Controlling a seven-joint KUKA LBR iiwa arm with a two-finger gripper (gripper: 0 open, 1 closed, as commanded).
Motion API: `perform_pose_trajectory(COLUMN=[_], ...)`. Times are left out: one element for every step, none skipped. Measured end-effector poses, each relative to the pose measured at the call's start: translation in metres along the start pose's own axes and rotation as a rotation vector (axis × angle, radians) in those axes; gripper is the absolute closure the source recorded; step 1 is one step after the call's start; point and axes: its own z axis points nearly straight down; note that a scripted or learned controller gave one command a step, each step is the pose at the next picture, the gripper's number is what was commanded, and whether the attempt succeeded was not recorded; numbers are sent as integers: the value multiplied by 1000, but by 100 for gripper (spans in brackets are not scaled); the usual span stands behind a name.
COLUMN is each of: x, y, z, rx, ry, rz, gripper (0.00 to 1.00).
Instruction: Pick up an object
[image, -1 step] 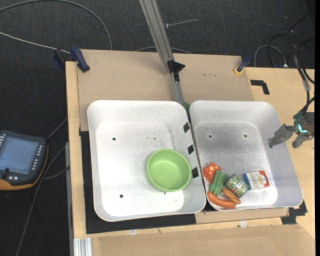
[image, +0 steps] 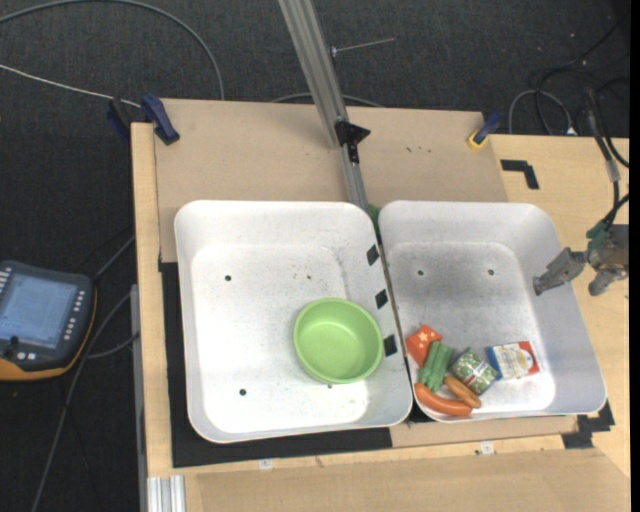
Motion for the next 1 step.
perform_pose_trajectory(x=[-3], y=[7], z=[46], rx=[4], ry=[1], rz=[0], gripper=[0])
